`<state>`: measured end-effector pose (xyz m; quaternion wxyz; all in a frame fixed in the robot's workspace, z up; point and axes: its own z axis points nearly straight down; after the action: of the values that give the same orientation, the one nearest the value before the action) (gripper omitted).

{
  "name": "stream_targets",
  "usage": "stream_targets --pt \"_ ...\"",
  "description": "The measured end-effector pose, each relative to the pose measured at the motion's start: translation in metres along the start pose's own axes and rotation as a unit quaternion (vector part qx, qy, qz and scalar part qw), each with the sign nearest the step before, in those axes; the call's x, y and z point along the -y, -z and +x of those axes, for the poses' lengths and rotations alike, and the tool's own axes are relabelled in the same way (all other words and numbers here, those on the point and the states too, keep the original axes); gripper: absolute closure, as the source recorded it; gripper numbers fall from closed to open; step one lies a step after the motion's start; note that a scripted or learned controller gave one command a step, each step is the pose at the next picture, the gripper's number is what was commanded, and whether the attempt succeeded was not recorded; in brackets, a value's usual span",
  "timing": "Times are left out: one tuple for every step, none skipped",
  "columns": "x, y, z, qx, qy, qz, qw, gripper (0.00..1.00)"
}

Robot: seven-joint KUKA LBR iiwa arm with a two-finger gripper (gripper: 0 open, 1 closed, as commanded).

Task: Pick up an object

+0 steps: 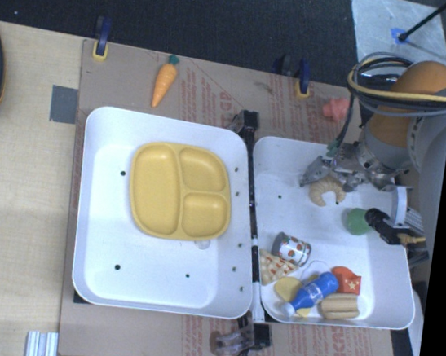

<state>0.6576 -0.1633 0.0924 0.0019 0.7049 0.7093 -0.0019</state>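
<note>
Near edge of right bin (pixel 400 321): pile of toy food, a hot dog (pixel 338 307), blue bottle (pixel 316 291), tomato (pixel 344 279), waffle (pixel 275 267), small can (pixel 292 248) with label too small to read; green ball (pixel 357 221) mid-bin; farther back a tan croissant (pixel 327 193) directly under the gripper (pixel 332 174); can't tell how its claw stands. Likely step: descend on the croissant; best to centre over its arch before closing, clear of the bin wall. Left bin holds a yellow divided plate (pixel 180 190); carrot (pixel 164 81) beyond; faint red print on the cardboard, unreadable.
</note>
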Motion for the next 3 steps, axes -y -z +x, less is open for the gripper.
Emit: stream_targets --pt "-0.004 0.02 -0.002 0.002 0.002 -0.007 1.0 1.0" --pt "-0.003 0.018 -0.002 0.002 0.003 -0.005 1.0 0.0" --pt "0.049 -0.002 -0.001 -0.003 -0.002 0.005 1.0 0.0"
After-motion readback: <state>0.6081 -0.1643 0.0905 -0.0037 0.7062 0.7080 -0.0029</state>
